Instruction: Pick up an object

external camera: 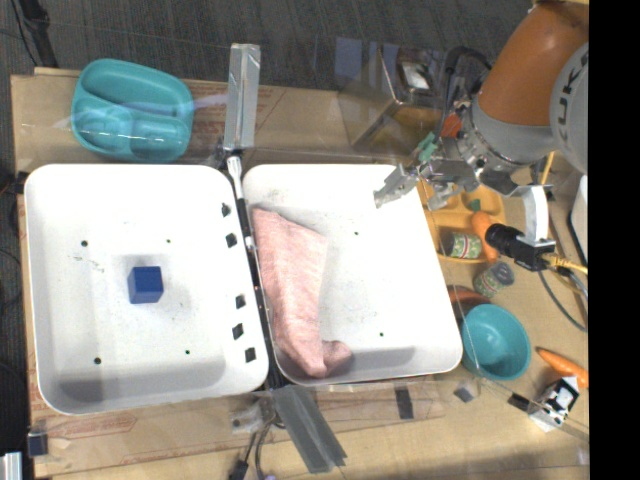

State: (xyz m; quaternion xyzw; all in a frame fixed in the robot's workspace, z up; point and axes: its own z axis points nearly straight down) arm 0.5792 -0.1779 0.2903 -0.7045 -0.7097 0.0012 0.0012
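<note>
A small blue cube (146,283) rests on the floor of the left bin (60,368), slightly left of its middle. A pink folded cloth (295,288) lies along the left side of the right bin (400,298), reaching from near the back wall to the front wall. My gripper (398,185) hangs over the right bin's back right corner, well apart from the cloth and far from the cube. Nothing shows in its grasp. The grey arm with its orange band (530,58) reaches in from the upper right.
A teal plastic container (130,108) sits on the bench behind the left bin. Right of the right bin lie a teal bowl (497,340), a small can (462,245) and orange toy pieces (562,361). A grey metal bar (241,93) stands behind the gap between the bins.
</note>
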